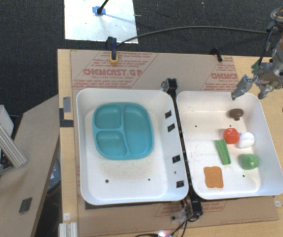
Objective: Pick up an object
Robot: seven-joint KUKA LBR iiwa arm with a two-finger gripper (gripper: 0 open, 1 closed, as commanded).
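Brown knob (236,113) just below pincer (253,87); red ball (231,135), white egg (246,139) lower, touching. Pincer spread wide, empty, poised above bin rim (215,94), probably pre-grasp.

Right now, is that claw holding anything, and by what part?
Nothing. The gripper hangs open above the right bin's far edge, with nothing between its fingers. The toys lie in the bin below.
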